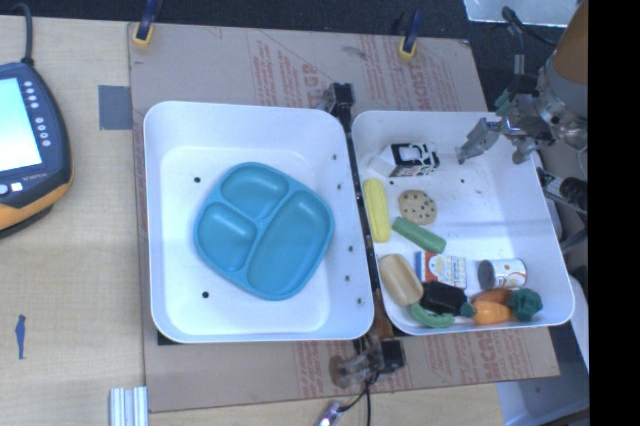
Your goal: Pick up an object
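While the gripper [497, 141] hangs over the upper right corner of the right bin [545, 214], at about two o'clock from the bin's middle, its two fingers [474, 143] stand spread apart with nothing between them. Beneath it that part of the bin floor is bare.

Objects for picking lie lower and to the left in this bin. A black-and-white carton [412, 158] sits at about eleven o'clock. Just below it is a round cookie [417, 206], and along the left wall, at nine o'clock, lies a yellow corn cob [376, 209]. A green pod [419, 235] slants just beneath the cookie. Toward six o'clock are a bread roll [399, 278], a small printed packet [443, 268], a black block [442, 297], and a can [502, 273] on its side. An orange piece [490, 309] and a green broccoli [526, 303] crowd the lower right corner, at five o'clock.

At the centre of the left bin [160, 214] rests a blue divided plate [264, 230]. Well apart, at nine o'clock on the bench, lies a control pendant [25, 149].
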### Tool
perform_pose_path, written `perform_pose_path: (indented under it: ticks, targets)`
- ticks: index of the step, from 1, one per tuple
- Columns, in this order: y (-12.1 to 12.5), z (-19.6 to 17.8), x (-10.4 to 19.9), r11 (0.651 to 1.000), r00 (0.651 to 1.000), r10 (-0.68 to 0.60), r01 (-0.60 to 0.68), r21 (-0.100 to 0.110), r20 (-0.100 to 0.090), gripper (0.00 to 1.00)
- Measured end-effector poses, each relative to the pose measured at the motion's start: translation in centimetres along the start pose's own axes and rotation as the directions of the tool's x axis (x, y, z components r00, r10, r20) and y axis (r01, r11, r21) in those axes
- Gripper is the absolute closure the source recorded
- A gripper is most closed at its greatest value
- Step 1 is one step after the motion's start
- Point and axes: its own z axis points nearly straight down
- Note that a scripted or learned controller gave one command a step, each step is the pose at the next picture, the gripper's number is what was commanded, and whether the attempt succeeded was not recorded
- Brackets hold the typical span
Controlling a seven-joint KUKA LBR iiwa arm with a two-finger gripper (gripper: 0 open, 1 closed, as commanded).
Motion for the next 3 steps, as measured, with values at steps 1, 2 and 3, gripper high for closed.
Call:
perform_pose_path:
  ticks: [1, 2, 3]
  targets:
    - [3.6, 3.4, 6.6, 1.0, 1.0, -0.002, 0.002, 0.0, 0.001, 0.0]
    - [5.3, 10.1, -2.9, 1.0, 1.0, 0.001, -0.001, -0.018, 0.003, 0.0]
    - [2.0, 1.6, 10.1, 1.0, 1.0, -0.003, 0.003, -0.003, -0.001, 0.0]
